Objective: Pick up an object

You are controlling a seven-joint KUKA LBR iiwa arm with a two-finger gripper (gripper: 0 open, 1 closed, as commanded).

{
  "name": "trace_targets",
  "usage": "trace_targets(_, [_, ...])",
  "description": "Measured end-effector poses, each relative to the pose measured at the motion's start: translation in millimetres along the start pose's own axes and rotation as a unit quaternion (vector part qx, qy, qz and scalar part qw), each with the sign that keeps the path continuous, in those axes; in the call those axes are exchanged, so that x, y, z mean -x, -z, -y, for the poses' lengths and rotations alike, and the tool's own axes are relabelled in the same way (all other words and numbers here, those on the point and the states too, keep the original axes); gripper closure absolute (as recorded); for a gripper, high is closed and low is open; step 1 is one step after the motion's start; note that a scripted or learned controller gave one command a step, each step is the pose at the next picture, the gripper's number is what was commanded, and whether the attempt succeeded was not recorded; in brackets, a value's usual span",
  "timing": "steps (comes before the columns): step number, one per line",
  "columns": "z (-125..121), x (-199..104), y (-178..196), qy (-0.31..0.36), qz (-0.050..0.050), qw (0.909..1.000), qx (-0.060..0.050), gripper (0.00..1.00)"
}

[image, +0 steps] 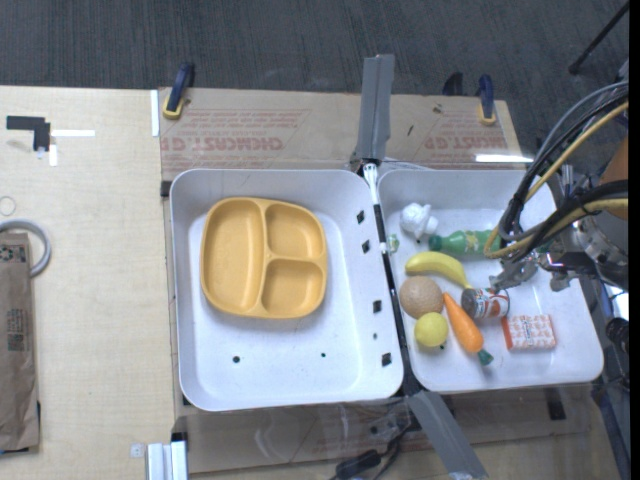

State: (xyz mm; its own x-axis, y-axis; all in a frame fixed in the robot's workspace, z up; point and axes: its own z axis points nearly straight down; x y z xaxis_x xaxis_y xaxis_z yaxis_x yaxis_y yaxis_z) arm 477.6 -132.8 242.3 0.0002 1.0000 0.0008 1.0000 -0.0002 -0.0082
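The right bin (560,368) holds several items: a white crumpled object (415,218), a green bottle (462,240), a banana (437,265), a brown round fruit (421,296), a lemon (431,330), a carrot (463,325), a small can (487,304) lying on its side, and a small orange box (528,332). My gripper (514,272) hangs low over the right bin, just above and right of the can and right of the banana's end. Nothing is visibly between its fingers. Cables cover part of the wrist.
The left bin (200,368) contains a yellow divided plate (265,257). A grey divider bar (376,108) runs between the bins at the back. Blue-and-yellow clamps (179,90) hold cardboard behind the bins. A brown paper bag (16,328) lies far left.
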Motion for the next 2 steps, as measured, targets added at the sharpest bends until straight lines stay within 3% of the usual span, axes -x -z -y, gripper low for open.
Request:
trace_targets(1, [-0.9, -17.0, -94.2, 0.075, 0.0, 0.9972, -0.001, 0.0])
trace_targets(2, [0.7, -27.7, -153.6, 0.08, 0.0, 0.9968, 0.0, 0.0])
